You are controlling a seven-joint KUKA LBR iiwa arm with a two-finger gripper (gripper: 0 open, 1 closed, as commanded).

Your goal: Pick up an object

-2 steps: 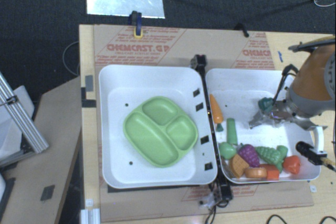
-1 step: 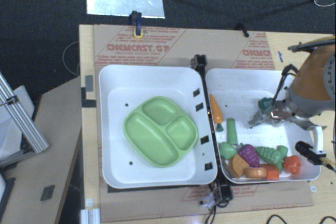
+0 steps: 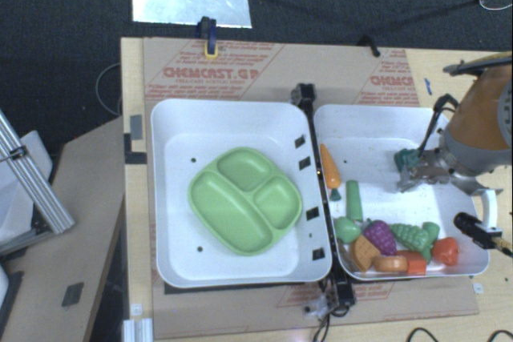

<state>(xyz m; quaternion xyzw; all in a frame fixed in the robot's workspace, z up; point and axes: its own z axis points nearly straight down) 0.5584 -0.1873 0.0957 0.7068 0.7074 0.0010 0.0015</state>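
Observation:
The right white bin (image 3: pixel 377 132) holds several toy foods along its near and left sides: an orange carrot (image 3: pixel 329 165), a green vegetable (image 3: pixel 353 200), a purple grape bunch (image 3: pixel 380 236), a green bumpy piece (image 3: pixel 411 235), a red tomato (image 3: pixel 446 251) and orange-brown pieces (image 3: pixel 377 256). My gripper (image 3: pixel 410 172) hangs from the grey arm with its orange band (image 3: pixel 479 116) over the bin's right part, above bare floor, up and right of the food pile. Nothing shows between its fingers.
The left white bin (image 3: pixel 172 172) holds a green divided plate (image 3: pixel 244 200). A black divider with clips (image 3: pixel 309 164) runs between the bins. A cardboard sheet (image 3: pixel 240 72) lies under both, and a metal frame (image 3: pixel 28 180) stands at the far left.

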